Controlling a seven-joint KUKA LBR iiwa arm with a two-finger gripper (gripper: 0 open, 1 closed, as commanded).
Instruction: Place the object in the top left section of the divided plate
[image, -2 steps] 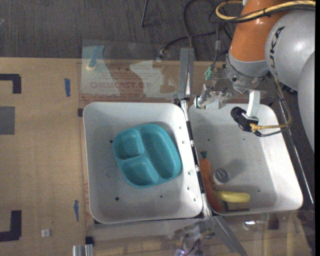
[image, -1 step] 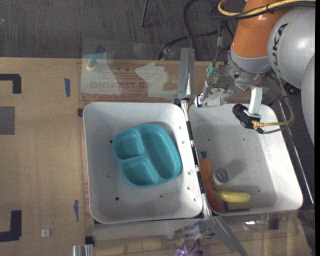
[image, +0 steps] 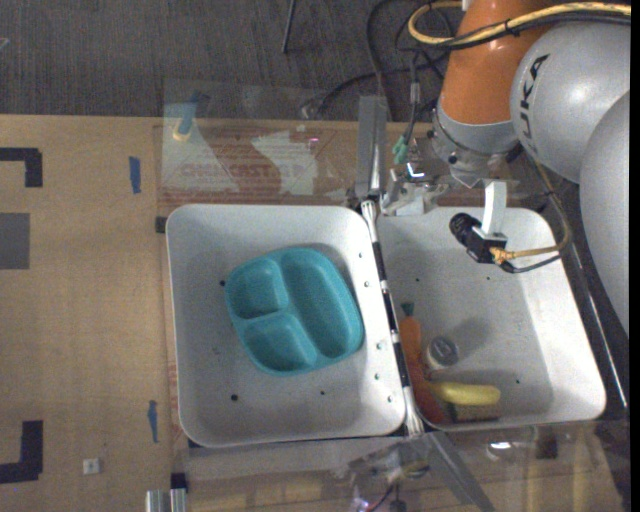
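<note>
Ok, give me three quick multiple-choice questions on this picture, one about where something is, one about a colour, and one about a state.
1. Where is the divided plate?
A. left bin
B. right bin
C. on the bench outside the bins

2. What colour is the plate?
A. red
B. teal
C. yellow

3. What is in the plate's sections?
A. a banana
B. a carrot
C. nothing

Answers: 1 A, it lies in the left bin. 2 B, it is teal. 3 C, the banana and carrot lie in the right bin.
</note>
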